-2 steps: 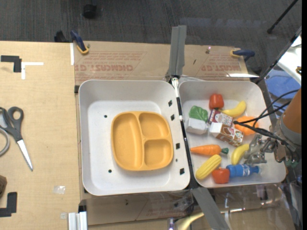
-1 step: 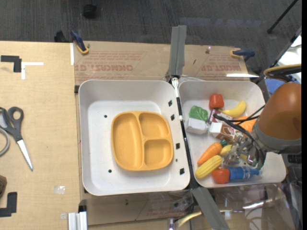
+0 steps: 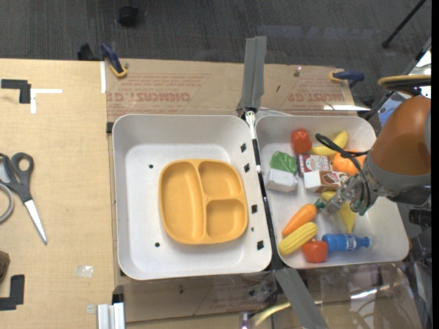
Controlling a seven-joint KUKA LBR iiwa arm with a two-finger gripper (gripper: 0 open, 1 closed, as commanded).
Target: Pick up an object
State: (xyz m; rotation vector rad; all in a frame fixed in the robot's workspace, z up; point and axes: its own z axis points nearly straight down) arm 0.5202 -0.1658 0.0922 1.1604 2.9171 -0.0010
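1. The arm (image 3: 401, 149) is reaching in from the right over the right bin (image 3: 391, 249), and its gripper (image 3: 346, 201) is hanging low among the toy foods near the bin's middle.
2. The state of the jaws cannot be told: the gripper is showing as a dark tangle of metal against a banana (image 3: 348, 214), and nothing can be seen clamped in it.
3. The likely targets are lying close by: a carrot (image 3: 300, 218) just left of the gripper, a corn cob (image 3: 298, 238) below the carrot, and a blue bottle (image 3: 346, 242) along the bin's near side, with a red tomato (image 3: 315, 251) touching the corn.
4. Further back are sitting a small carton (image 3: 322, 171), a green and white piece (image 3: 282, 170), a red pepper (image 3: 300, 141) and another banana (image 3: 336, 144).
5. These all look like hollow plastic toys, so they are probably light and stiff, hard to damage, but smooth and rounded and therefore prone to slipping or rolling out of a pinch.
6. The carrot seems best taken across its thick middle, with the jaws square to its long axis; the tapered tip would likely squirt free.
7. The bottle would be gripped across its body, though its round side may roll.
8. The left bin (image 3: 130, 204) is holding a yellow tray (image 3: 204, 201).
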